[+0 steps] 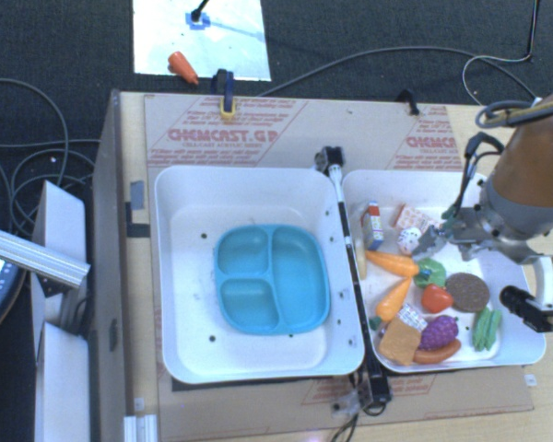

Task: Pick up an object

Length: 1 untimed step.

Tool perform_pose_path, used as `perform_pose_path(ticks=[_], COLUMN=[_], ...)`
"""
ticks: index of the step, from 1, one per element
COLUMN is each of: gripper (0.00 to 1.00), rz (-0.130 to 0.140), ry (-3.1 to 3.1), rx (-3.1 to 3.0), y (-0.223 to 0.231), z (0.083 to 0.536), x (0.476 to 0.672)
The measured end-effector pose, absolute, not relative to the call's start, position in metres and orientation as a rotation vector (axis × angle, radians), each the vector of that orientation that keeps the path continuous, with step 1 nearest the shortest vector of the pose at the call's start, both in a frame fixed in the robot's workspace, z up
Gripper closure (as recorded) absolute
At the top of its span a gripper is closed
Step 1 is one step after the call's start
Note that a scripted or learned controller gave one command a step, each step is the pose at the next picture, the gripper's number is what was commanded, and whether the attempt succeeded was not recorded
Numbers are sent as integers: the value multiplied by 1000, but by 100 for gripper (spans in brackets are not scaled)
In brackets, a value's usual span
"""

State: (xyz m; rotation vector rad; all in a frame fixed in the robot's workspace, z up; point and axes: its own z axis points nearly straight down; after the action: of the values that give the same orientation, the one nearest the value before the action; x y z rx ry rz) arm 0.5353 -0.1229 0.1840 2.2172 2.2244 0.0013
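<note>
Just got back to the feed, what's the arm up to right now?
The arm has reached in over the right bin, which holds a heap of toy food: two carrots, a tomato, purple grapes, a brown patty, a die and more. Its hand hovers near the die and the green piece; I see nothing held. The left bin holds a blue divided plate, nothing on it.

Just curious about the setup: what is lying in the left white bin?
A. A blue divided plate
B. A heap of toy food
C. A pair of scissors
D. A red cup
A: the left bin holds a blue divided plate with three compartments, while the toy food lies in the right bin.
</note>
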Motion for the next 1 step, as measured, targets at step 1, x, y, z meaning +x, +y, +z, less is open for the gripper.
perform_pose_path(ticks=[1], gripper=[0], rz=[7], ry=[2222], rx=[2214], y=[-91], z=[86], x=[559])
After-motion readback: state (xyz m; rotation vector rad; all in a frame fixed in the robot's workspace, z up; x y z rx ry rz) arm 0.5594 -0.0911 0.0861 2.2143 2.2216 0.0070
